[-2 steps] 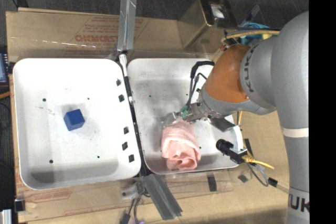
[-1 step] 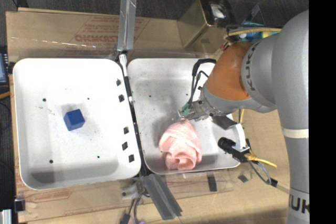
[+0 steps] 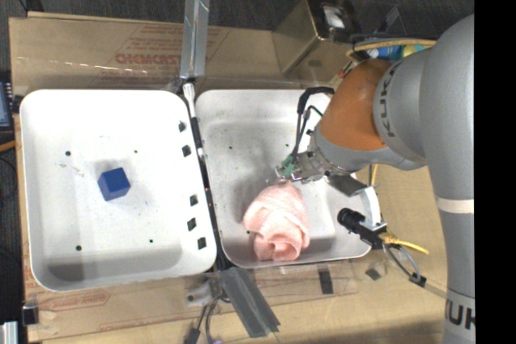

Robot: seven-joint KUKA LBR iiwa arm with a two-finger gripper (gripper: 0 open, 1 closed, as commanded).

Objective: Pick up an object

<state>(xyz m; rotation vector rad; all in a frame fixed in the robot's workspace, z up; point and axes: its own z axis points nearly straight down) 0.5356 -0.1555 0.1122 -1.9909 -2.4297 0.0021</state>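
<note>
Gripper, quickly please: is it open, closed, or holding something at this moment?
Gripper: it is low in the right bin, at the top edge of the pink cloth; open or closed cannot be told, and no grasp on the cloth is visible.

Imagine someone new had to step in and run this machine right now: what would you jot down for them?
Gripper: low in the right-hand white bin, at the upper edge of the crumpled pink cloth. Whether its fingers are open or shut cannot be told from this view.
Things: the pink cloth lies bunched on the right bin's floor, towards the front. The small blue cube sits alone in the left-hand white bin, far from the arm.
Done: nothing is visibly lifted; the cloth rests in the bin.
Left: grip an object, probably the cloth, and raise it.
</note>
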